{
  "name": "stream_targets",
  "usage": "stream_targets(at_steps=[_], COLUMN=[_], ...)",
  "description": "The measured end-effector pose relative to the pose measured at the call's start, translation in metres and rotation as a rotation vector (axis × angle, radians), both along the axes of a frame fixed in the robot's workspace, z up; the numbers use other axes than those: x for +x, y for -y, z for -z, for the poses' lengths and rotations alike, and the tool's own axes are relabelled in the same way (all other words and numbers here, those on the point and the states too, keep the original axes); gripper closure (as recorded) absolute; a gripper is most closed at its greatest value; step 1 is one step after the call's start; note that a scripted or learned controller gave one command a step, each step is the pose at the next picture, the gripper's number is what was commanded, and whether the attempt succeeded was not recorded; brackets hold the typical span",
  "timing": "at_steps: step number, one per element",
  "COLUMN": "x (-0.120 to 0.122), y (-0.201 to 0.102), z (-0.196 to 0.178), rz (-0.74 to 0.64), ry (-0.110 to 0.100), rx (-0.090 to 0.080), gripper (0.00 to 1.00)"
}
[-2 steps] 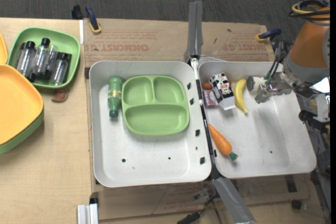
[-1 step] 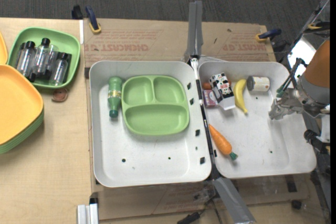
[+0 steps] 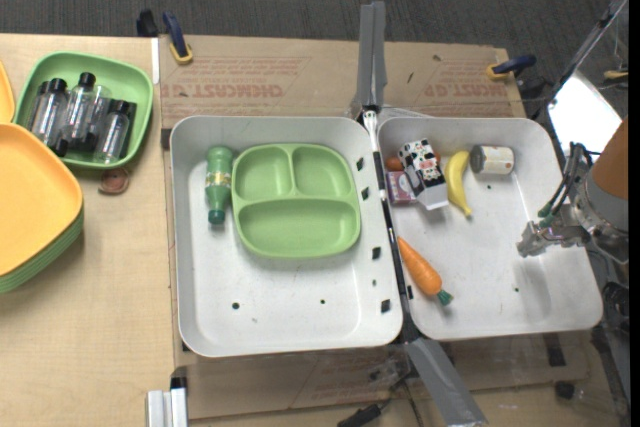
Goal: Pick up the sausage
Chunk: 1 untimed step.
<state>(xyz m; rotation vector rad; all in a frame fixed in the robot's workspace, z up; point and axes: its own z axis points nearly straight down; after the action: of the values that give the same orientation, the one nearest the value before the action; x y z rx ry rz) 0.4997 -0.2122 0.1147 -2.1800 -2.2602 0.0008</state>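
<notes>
My pincer (image 3: 532, 243) hangs at the right bin's (image 3: 500, 310) edge, I cannot tell how open, so I should go slowly to the sausage (image 3: 492, 160) by the banana (image 3: 458, 181).

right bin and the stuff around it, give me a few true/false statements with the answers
1. The banana lies in the right bin. True.
2. The carrot lies inside the green divided plate. False: it lies in the right bin near its left wall; the plate is in the left bin.
3. The hand is at the right side of the right bin, apart from the banana. True.
4. The green bottle stands upright in the right bin. False: it lies on its side in the left bin, beside the plate.
5. The sausage lies near the right bin's far edge, to the right of the banana. True.
</notes>
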Motion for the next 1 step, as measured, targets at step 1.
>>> stream_targets(at_steps=[1], x=[-0.0225], y=[0.0098], z=[0.0239], rz=[-0.182], ry=[0.000], rx=[0.001], gripper=[1.00])
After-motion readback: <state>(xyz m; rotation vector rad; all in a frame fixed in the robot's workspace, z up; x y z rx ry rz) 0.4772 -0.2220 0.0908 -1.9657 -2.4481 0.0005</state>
